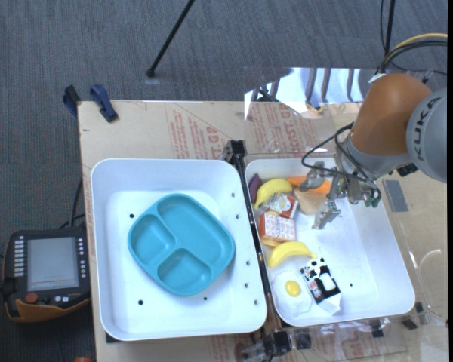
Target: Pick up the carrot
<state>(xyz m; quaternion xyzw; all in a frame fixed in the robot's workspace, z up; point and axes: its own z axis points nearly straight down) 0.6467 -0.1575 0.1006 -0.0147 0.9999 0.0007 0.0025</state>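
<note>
Fried egg (292, 287) lies nearest; my end effector (328, 200), grip state unclear to me, hovers beside the carrot (315, 182) and may snag crowded bread (312, 200).

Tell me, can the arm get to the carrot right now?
Probably yes. The arm hangs over the right bin, and its tool is right beside the carrot, which lies at the bin's far end. Nothing seems to cover the carrot, though a banana lies close by.
</note>
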